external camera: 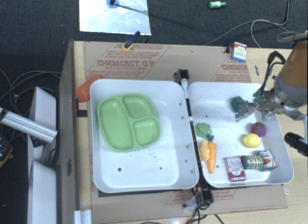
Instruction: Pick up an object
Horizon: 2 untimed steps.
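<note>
A brown bench [144,57] on dark carpet bears two white bins. The left bin [139,170] holds a green divided plate [129,121]. The right bin [216,98] holds broccoli [203,130], corn [204,149], a carrot [211,155], a lemon [251,140], a purple fruit [259,129], a can [257,161] and a red box [234,168]. A teal object [237,103] lies near the bin's far wall, just beside the gripper [248,110], whose fingers appear spread, gripping nothing.

The robot arm [294,81] has an orange-brown band above a grey wrist section. A thin dark cable [270,69] loops beside it. Pale metallic fingers [243,111] project from its grey gripper [250,108].
</note>
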Available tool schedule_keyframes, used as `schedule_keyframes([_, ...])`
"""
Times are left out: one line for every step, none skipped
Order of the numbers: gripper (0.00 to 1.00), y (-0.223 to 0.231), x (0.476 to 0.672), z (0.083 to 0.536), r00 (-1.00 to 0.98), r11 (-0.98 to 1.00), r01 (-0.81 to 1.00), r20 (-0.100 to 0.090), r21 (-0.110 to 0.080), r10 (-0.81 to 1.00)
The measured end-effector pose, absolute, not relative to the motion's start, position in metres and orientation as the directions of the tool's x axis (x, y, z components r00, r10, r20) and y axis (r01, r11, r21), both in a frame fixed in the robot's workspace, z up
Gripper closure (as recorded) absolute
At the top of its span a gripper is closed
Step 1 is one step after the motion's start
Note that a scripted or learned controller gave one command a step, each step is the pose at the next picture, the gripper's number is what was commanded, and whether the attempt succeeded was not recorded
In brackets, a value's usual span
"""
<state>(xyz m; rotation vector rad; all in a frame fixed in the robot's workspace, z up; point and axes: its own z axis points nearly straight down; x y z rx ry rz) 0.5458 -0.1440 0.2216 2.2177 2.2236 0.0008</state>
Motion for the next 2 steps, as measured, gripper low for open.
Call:
schedule_keyframes([0.00,-0.165,0.633,0.194,-0.005,0.005,1.000,0.000,0.001,1.000])
schedule_keyframes([0.00,-0.181,0.668,0.083,-0.004,0.004,1.000,-0.001,0.000,1.000])
